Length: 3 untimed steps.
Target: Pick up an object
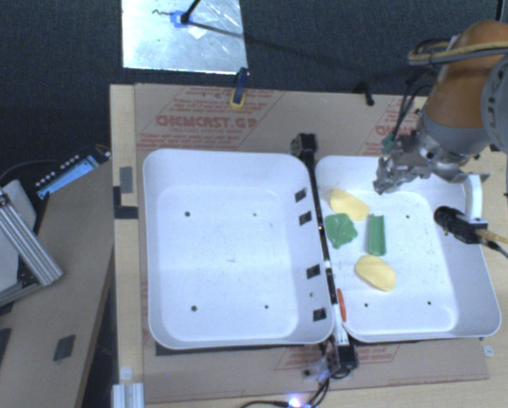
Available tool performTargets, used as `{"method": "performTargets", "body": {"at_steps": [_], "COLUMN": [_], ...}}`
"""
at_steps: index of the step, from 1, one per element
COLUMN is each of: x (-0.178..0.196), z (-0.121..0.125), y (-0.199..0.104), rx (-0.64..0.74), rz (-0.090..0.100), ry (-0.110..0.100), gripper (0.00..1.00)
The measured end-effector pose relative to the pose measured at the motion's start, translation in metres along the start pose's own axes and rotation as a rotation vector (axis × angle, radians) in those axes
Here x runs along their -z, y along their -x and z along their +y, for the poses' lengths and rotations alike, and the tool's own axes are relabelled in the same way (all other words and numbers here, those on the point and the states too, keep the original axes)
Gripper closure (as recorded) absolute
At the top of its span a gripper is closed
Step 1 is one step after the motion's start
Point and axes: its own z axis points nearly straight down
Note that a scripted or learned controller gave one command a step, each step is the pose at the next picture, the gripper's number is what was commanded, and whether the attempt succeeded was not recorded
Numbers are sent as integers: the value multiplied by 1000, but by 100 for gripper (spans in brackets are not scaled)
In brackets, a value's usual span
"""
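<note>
Two white bins [228,253], two yellow lumps [348,203], one crumpled green piece [340,229], and one green bar [377,234].

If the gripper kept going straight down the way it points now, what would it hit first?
Probably bare floor of the right bin, near its far edge. The gripper hangs just right of the upper yellow piece, which it might clip; one slanted view leaves depth unclear.

Above the right bin [479,308], the arm [479,75] runs off the frame's right edge; its gripper [390,181] fingertips are too small to read.
</note>
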Motion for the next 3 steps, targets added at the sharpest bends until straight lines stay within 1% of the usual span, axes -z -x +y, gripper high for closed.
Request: {"method": "performTargets", "body": {"at_steps": [1, 2, 3], "x": [147, 299, 325], "z": [-34, -92, -130], "y": [-71, -89, -135], "rx": [16, 8, 12], "rz": [5, 3, 4], "ry": [18, 17, 7], "gripper": [100, 100, 100]}}
